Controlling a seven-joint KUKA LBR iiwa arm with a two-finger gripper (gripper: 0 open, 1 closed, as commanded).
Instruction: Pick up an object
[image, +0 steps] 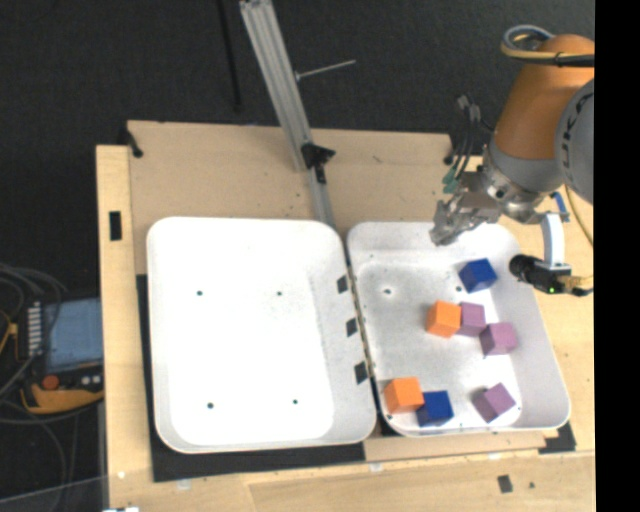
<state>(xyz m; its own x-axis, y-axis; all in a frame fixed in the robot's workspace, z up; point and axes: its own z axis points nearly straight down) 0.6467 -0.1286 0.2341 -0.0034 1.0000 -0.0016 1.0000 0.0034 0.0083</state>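
Nearest you, along the right bin's (530, 300) near edge, sit an orange cube (404, 393), a blue cube (435, 407) touching it, and a purple cube (493, 401). Farther in, an orange cube (444, 318) touches a purple one (471, 317), with another purple cube (498, 337) just right. Beyond lies a blue cube (477, 274). At the far edge hangs the gripper (447, 230); you cannot tell its state.

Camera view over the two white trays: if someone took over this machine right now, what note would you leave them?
Gripper: above the far rim of the right-hand white bin, nothing visibly held; finger state unclear.
Cubes, all in that bin: blue cube nearest the gripper; orange cube touching a purple cube; another purple; near edge has orange, blue, purple.
Done: nothing lifted.
Left: grasp any cube.
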